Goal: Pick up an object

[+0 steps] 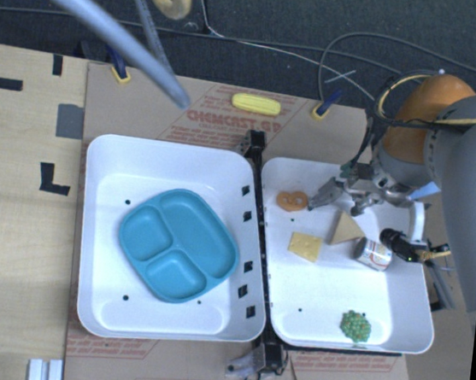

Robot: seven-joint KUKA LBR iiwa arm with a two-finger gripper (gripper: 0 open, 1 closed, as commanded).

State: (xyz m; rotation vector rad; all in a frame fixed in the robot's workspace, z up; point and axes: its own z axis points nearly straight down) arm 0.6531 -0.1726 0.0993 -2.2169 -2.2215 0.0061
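Note:
My gripper [338, 199] hangs over the back of the right bin [408, 313], fingers spread open with nothing between them. Its left fingertip [316, 200] is close beside a small orange-brown doughnut-shaped piece [292, 201]. Just below the gripper lies a tan wedge [347, 230], with a yellow cheese-like square [305, 246] to its left. A small silver can [374, 253] lies on its side at the right. A green broccoli-like piece [356, 326] sits near the bin's front edge.
The left bin [107, 169] holds a blue divided plate [178, 244]. A yellow banana-like toy [255, 104] lies on the cardboard behind the bins. The black divider [256, 230] separates the bins. The arm's grey body and orange band [432, 114] stand at the right.

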